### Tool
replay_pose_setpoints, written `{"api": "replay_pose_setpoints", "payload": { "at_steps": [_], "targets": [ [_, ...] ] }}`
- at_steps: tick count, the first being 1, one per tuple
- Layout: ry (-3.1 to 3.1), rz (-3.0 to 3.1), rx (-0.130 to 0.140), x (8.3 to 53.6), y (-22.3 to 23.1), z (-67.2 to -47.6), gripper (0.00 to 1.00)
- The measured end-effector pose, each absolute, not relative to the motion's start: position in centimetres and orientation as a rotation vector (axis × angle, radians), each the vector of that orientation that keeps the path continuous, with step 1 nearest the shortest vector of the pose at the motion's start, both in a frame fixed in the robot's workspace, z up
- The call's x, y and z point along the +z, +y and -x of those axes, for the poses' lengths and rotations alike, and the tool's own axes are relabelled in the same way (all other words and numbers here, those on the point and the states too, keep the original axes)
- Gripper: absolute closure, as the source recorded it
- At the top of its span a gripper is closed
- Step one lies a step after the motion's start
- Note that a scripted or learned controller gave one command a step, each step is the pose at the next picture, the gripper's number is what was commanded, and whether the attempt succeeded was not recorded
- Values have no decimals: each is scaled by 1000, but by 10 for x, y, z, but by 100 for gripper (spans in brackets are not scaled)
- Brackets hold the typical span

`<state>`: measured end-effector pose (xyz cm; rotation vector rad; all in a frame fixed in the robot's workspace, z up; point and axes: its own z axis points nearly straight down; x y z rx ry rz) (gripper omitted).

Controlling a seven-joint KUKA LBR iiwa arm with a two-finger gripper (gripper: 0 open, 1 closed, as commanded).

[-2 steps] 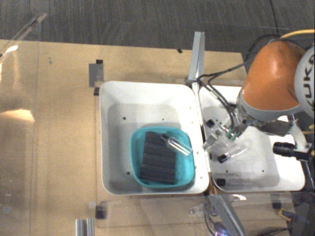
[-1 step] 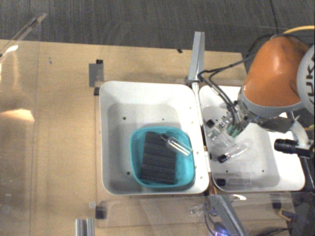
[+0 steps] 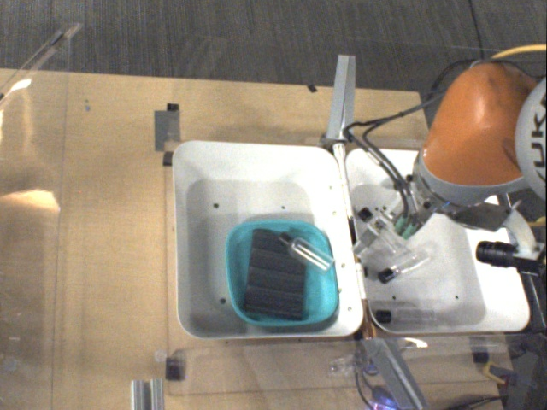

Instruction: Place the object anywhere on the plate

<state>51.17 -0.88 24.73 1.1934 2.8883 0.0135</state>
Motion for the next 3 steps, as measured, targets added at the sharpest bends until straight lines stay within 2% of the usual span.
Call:
{"api": "replay_pose_setpoints", "payload": {
  "at_steps": [1, 2, 3],
  "targets": [
    [2883, -1187, 20, 259, -7, -514, 100],
    [2946, -1066, 6, 227, 3, -558, 100],
    [2973, -970, 7, 352, -29, -575, 100]
  ]
}}
